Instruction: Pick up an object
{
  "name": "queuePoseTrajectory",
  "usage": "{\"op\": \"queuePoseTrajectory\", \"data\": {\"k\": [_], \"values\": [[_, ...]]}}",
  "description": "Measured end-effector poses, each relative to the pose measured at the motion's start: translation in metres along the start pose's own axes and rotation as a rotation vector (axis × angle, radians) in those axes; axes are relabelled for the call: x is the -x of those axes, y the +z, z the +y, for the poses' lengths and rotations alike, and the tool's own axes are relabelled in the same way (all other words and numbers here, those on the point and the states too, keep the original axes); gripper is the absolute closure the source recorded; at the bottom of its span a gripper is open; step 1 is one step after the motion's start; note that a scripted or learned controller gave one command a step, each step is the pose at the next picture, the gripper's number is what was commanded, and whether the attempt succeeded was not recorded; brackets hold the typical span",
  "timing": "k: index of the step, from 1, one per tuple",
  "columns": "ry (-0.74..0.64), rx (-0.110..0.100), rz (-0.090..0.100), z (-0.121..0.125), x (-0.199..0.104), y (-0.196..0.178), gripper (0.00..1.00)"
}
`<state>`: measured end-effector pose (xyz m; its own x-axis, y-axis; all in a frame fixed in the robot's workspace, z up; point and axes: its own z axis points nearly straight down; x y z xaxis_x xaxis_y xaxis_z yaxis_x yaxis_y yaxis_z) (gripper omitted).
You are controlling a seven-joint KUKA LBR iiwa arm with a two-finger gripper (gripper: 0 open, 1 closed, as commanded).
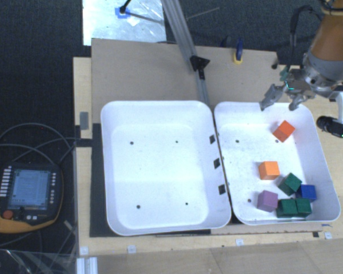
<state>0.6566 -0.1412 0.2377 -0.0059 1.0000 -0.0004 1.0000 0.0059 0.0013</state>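
Camera view, with everything placed relative to the right bin (323, 170).

Gripper (281, 102) sits over the bin's far rim, toward its far right corner. Fingers (268, 99) spread, nothing between them. Grey wrist and orange band run off to the upper right.

Blocks, all inside the right bin:
- red-orange block (284, 131): far half of the bin, tilted on its corner, just in front of the gripper and apart from it.
- orange block (268, 169): mid-bin, well apart from the red-orange one.
- purple block (267, 200): near side, in front of the orange block.
- dark green block (290, 182): just right of the orange block, rotated.
- blue block (307, 192): right of the dark green one, close to the bin's right wall, looks to be touching it.
- green block (292, 208): near right corner, close against the near wall, right beside the purple and under the blue. May be two green blocks side by side, can't tell.

Left bin (111, 164) butts against the right bin's left wall. Black clips (216, 162) sit along that seam.

Pendant (26, 196) with screen lies far left of both bins, off the bench, with cable loops around it.

A grey pole (180, 24) slants in beyond the bins' far edge.
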Motion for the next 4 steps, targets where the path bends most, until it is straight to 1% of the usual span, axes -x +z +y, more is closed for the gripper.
{"op": "queuePoseTrajectory", "data": {"k": [1,2,3,4], "values": [[0.000,0.000,-0.001,0.000,0.000,0.000,0.00],[0.003,-0.005,0.000,-0.002,-0.001,0.062,0.00],[0.000,-0.003,0.000,0.009,0.000,0.115,0.00],[0.000,-0.002,0.000,0.009,-0.001,0.149,0.00]]}}
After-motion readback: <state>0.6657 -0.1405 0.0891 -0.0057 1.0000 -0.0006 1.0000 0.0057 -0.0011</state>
